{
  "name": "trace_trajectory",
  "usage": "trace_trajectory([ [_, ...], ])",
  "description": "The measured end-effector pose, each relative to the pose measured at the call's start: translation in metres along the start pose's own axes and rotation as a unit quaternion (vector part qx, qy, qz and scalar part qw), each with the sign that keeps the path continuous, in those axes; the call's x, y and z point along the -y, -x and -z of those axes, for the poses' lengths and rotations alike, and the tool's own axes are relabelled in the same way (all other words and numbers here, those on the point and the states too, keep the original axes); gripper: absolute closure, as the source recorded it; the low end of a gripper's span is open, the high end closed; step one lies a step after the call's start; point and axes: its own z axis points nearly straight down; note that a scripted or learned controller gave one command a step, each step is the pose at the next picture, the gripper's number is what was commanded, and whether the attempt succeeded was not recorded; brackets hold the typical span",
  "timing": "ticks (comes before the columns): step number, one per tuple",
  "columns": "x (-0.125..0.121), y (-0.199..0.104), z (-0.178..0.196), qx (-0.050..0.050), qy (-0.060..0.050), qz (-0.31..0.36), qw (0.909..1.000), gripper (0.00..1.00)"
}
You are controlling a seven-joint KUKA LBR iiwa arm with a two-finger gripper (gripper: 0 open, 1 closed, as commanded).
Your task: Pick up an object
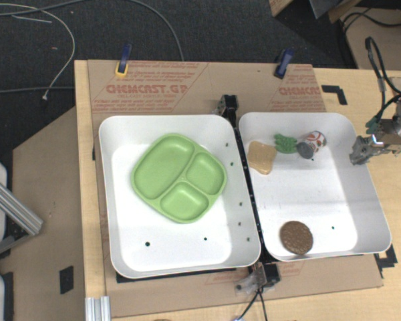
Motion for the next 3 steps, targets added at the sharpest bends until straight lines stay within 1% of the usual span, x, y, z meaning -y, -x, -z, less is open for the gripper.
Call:
trace_trajectory([
  [1, -0.002, -0.052, 0.010, -0.003, -0.003, 0.002, 1.0000, 1.00],
  [2, 0.001, -0.108, 0.000, -0.003, -0.004, 0.002, 1.0000, 1.00],
  [3, 0.009, -0.172, 0.004, -0.003, -0.004, 0.003, 1.0000, 1.00],
])
